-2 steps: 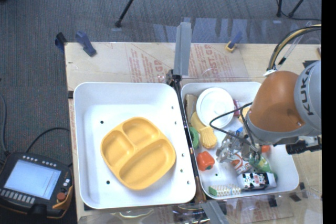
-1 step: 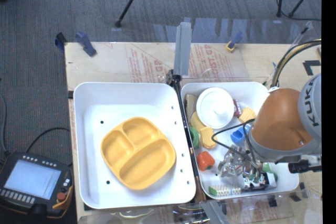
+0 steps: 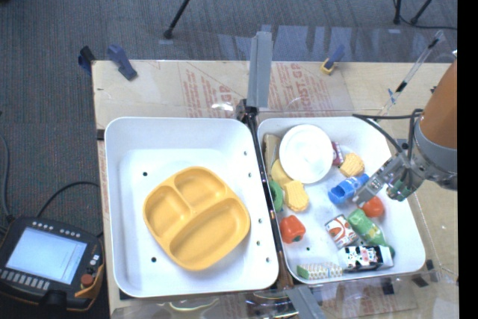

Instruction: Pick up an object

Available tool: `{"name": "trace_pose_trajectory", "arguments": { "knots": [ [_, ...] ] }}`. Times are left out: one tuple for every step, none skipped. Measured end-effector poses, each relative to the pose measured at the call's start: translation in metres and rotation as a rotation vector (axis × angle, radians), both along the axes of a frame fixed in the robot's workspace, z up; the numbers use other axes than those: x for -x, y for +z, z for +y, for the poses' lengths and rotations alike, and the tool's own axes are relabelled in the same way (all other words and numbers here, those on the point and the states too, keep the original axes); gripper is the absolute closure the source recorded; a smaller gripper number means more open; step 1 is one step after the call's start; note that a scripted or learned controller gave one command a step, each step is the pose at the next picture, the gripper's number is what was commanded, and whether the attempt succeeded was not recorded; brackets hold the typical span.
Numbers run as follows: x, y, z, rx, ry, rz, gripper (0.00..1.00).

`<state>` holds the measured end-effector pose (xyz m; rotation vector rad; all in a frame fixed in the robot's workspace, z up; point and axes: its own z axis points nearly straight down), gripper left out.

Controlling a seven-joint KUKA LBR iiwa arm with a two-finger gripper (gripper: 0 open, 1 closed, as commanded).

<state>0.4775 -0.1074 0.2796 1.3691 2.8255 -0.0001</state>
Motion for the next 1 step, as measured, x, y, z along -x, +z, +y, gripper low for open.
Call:
{"name": "trace_pose_trajectory", "arguments": {
  "knots": [
    [-0.0087,-0.1674,0.0204,-0.001,-0.387,0.011,1.0]
  ]
}}
